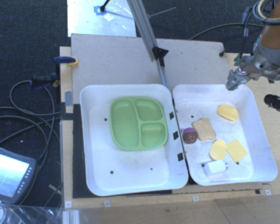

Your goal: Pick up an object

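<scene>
The right bin [259, 125] holds several small food pieces: a yellow oval piece [227, 112] at the back, a tan toast-like piece [204, 129], a dark purple round piece [190, 135], a yellow round piece [218, 150], a yellow square piece [236, 150] and a white block [215, 167] at the front. My gripper [234, 82] hovers over the back rim of the right bin, above and behind the yellow oval piece. Nothing shows between its fingers.
The left bin [95, 171] holds a green three-compartment tray [137, 123]. A slanted metal pole [147, 29] runs down to the gap between the bins. Cables and a teach pendant [9, 174] lie on the floor at the left.
</scene>
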Available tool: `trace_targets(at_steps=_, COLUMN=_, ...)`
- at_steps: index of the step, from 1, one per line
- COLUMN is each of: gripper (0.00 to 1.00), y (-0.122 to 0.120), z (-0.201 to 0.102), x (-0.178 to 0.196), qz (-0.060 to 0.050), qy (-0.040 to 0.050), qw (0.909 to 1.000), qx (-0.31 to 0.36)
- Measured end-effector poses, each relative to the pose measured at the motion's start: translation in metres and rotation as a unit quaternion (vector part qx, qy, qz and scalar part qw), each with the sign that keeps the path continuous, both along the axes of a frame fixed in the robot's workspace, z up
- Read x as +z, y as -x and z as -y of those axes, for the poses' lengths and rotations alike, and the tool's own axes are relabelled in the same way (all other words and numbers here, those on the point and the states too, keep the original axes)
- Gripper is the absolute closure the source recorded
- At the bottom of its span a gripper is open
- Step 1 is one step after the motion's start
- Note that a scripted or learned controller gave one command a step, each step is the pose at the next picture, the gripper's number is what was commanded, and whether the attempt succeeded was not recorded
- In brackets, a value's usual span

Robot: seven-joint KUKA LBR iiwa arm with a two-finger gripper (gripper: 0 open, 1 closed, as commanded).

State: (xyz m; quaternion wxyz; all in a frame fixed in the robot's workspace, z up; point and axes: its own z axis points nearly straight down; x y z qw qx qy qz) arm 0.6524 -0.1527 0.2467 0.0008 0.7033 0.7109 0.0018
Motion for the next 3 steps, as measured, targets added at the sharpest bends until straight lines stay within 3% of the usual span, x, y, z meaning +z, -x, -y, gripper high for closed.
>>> trace_targets(at_steps=2, gripper=1.00, y=0.033, z=-0.107, x=0.014, qz=-0.002, qy=-0.0005, qw=1.0000, qx=0.000)
trace_targets(at_steps=3, gripper=1.00, y=0.037, z=-0.152, x=0.011, qz=-0.002, qy=-0.0002, qw=1.0000, qx=0.000)
